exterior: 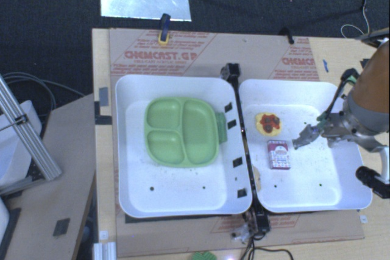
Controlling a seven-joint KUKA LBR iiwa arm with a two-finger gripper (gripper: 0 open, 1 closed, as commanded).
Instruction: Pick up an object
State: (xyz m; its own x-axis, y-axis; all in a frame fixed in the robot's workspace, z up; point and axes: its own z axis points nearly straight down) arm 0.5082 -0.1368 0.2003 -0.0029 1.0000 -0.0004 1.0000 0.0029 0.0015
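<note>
Nothing lifted yet: red packet [278,154] and small pizza [269,123] flat in right bin [323,195], gripper [300,143] low just beside packet, grip state impossible to tell, whole pick outstanding.

A bench topped with a brown board [201,49] printed with red lettering is seen from above. Two shallow white bins are set side by side on it, touching along a black central divider: the left bin [131,192] and the right bin [350,198]. A yellow-and-blue clamp [164,30] is fixed at the board's far edge, and a small black clamp [287,36] is placed further right along that edge.
</note>
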